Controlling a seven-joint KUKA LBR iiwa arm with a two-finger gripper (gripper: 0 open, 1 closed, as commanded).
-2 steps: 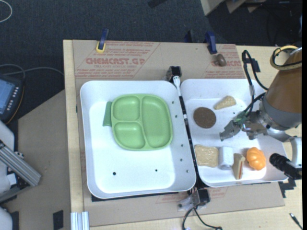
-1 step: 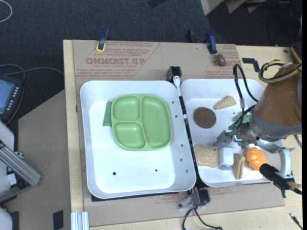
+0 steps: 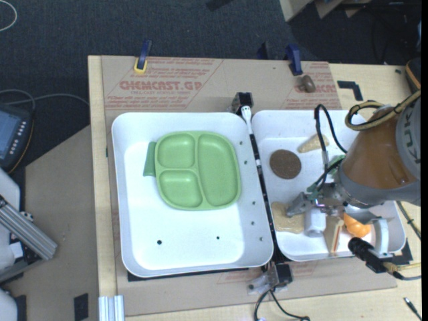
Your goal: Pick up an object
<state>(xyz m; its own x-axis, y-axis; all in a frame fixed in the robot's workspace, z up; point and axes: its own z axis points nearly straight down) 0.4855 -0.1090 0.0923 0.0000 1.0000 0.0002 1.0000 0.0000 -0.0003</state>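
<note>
Two white bins lie side by side; the gripper (image 3: 314,214) hangs low by the right bin's (image 3: 294,246) front edge among small objects, likely seeking a grasp, though its claw's state I cannot tell.

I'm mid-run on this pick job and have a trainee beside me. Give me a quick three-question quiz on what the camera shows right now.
1. True or false: the green divided plate lies in the same bin as the gripper.
2. Multiple choice: the brown round disc lies
A. on the green divided plate
B. in the right bin, up-view from the gripper
C. on the bench outside both bins
3. Fill in: the green divided plate has ___ compartments.

Key:
1. False. The plate is in the left bin; the gripper is low over the right bin.
2. B
3. three
</note>
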